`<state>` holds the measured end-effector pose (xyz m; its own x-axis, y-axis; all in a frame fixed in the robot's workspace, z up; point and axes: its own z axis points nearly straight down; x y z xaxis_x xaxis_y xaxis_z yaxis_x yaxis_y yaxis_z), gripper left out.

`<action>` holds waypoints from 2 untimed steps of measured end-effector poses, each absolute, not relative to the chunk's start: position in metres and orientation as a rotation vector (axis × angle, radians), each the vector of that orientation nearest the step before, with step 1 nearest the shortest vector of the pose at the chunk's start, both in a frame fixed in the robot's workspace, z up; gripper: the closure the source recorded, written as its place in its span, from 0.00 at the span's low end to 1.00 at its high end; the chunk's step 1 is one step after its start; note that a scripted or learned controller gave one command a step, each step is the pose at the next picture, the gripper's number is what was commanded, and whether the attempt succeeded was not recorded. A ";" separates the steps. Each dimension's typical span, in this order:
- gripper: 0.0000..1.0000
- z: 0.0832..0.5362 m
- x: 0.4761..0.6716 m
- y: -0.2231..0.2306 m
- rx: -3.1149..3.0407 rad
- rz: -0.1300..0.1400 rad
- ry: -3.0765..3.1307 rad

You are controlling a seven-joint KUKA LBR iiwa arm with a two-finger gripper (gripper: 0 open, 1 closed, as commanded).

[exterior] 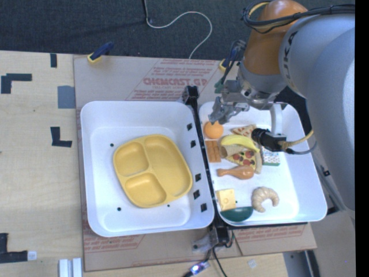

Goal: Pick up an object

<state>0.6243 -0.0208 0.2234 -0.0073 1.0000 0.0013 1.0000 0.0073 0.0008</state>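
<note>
Gripper point(218, 118) hovering just above the orange ball point(213, 130), which sits at the right bin's point(305, 203) left wall; finger spread unclear. Descend straight, centred, avoiding the banana point(239, 141) beside it.

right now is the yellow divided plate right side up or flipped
Right side up: the yellow divided plate in the left bin shows its three hollow compartments facing up.

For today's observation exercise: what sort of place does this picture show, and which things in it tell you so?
Probably a robotics lab test bench, not a kitchen. A grey robot arm reaches over two white bins; one holds a yellow divided plate, the other toy food such as a croissant. Cables trail across the floor.
</note>
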 end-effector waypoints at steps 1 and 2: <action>1.00 0.219 0.618 -0.029 -2.221 0.004 -2.222; 1.00 0.233 0.626 -0.025 -2.219 -0.001 -2.223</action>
